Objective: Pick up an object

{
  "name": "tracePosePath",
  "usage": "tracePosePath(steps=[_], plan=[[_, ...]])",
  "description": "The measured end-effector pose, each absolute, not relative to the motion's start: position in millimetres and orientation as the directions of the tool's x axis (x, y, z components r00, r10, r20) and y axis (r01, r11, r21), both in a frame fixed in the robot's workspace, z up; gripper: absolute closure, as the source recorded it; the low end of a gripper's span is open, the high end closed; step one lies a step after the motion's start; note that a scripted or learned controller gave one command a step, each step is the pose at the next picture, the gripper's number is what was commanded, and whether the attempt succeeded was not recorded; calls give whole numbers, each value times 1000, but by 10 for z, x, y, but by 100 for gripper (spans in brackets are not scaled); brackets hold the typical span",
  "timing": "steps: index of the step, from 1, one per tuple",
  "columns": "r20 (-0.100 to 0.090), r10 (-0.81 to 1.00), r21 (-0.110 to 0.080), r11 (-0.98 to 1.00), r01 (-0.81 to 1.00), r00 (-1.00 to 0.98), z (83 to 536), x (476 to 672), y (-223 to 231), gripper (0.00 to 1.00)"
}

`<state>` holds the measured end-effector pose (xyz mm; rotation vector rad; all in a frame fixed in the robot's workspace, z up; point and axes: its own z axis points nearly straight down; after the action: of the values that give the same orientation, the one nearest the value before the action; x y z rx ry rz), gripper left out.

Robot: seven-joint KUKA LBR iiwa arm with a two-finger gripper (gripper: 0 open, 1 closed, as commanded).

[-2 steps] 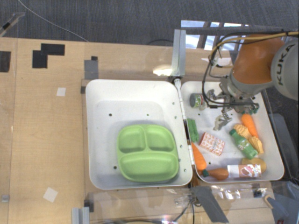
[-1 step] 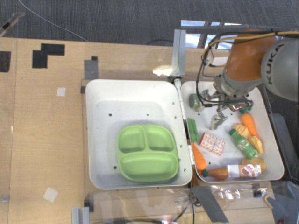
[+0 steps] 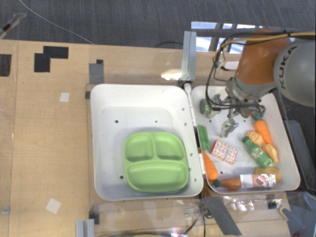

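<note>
Two white bins sit side by side. Your left bin (image 3: 103, 147) has one green plate (image 3: 155, 161). Your right bin (image 3: 291, 169) has two carrots (image 3: 211, 167), one green bottle (image 3: 256, 149), one pink box (image 3: 223, 151). Your claw (image 3: 228, 128) hangs above them with nothing in it.

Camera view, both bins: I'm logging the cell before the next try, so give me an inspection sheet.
Surface: wooden bench bearing left bin and right bin.
Job's things: in right bin, carrots, green bottle, checkered packet, labelled bottle.
Clutter: green divided plate in left bin.
Grippers: gripper above right bin floor, holding nothing visible.
Cables: black cables looped at wrist.
Surroundings: dark carpet.
</note>
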<state>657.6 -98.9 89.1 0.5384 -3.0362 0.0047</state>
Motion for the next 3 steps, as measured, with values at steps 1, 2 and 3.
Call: tracePosePath(steps=[1,2,3], plan=[[-12,-386,-8,922,-386,-922,912,5781,-1212,0],[5,-389,0,921,-389,-921,890,6426,-1093,0],[21,-343,9,939,-343,-939,1289,6634,-1813,0]])
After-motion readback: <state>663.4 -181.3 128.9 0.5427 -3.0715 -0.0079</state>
